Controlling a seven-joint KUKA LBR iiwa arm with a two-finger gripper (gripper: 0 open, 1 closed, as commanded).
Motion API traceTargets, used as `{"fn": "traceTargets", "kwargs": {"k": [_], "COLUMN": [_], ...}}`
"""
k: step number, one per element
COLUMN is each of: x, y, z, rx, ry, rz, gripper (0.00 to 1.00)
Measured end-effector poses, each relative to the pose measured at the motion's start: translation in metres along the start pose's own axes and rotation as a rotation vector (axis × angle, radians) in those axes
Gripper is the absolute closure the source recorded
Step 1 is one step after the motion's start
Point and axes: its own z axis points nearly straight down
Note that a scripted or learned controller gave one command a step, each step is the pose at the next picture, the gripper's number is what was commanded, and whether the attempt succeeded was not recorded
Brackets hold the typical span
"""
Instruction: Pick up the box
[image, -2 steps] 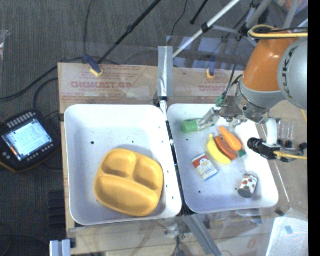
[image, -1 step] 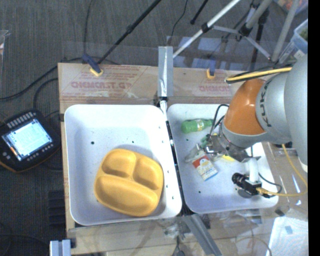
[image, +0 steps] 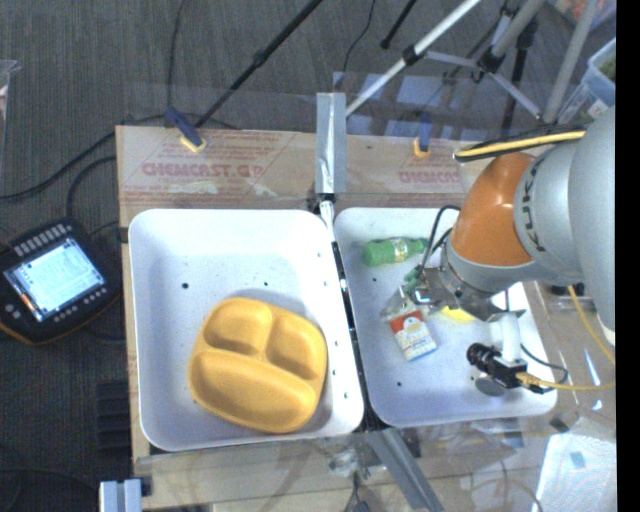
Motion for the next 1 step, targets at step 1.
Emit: {"fn": "traceTargets", "kwargs": {"k": [1], "x": [0.0292], "y": [-0.0081], "z": [-0.1279], "rx": [0.0], "ry": [-0.004], "rz": [0.058], "gripper": [1.0]}}
